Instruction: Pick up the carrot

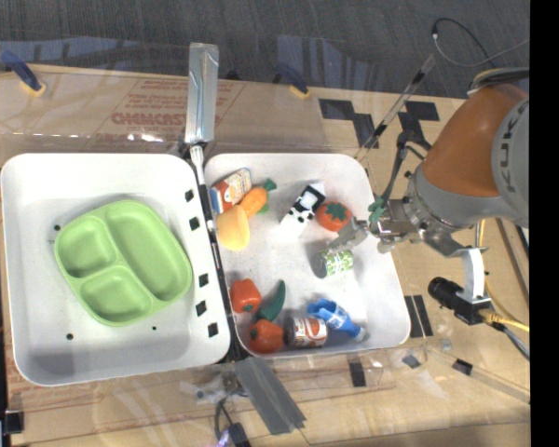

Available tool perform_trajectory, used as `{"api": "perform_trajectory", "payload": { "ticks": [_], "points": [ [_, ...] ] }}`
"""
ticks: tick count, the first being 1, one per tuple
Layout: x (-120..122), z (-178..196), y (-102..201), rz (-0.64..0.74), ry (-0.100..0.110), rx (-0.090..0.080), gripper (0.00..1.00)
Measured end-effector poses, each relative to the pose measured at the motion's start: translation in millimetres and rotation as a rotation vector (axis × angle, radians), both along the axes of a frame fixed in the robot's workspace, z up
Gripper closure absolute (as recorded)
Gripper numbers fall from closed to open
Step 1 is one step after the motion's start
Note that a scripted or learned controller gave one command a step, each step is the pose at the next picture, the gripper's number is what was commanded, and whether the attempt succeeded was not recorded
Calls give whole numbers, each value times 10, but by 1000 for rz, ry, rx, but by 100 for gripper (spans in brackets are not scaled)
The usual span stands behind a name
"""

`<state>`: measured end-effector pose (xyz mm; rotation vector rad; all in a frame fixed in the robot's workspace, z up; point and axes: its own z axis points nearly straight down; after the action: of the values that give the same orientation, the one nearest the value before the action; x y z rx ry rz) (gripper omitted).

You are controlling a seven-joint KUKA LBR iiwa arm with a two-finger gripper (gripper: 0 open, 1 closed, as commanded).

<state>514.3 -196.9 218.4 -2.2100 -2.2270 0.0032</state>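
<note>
Two shallow white bins sit side by side on a bench, seen from above at a slant. The left bin (pixel 19 250) holds a green divided plate (pixel 121 261). The right bin (pixel 377 291) holds a jumble of toy foods. The grey arm with its orange band (pixel 470 152) comes in from the right, and its claw (pixel 365 231) hovers over the right bin's right side. How far the claw is opened cannot be told from this angle, and nothing can be seen held in it.

Right at the claw sit a toy tomato (pixel 333 215), just to its left, and a small green-and-white packet (pixel 338 263), just below it. A black-and-white toy cow (pixel 304 204) lies further left, between the claw and the carrot.

The carrot (pixel 252 199) lies well to the claw's left, near the bin's far left corner. Its long axis runs diagonally, green top pointing up and right, toward the claw's side. It touches a yellow pear-like toy (pixel 233 228) at its lower end and lies against a small red-labelled can (pixel 229 188).

Down and left of the claw, along the near wall, lie a red pepper (pixel 245 295), a dark green vegetable (pixel 274 300), a can on its side (pixel 306 331) and a blue toy (pixel 334 317).
</note>
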Motion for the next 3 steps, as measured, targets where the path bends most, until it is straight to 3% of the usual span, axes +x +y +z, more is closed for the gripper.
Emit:
{"api": "perform_trajectory", "payload": {
  "ticks": [1,2,3],
  "points": [
    [-27,-75,152,-385,3,0,0],
    [-378,163,87,-314,2,0,0],
    [-279,50,317,-816,1,-3,0]
  ]
}}
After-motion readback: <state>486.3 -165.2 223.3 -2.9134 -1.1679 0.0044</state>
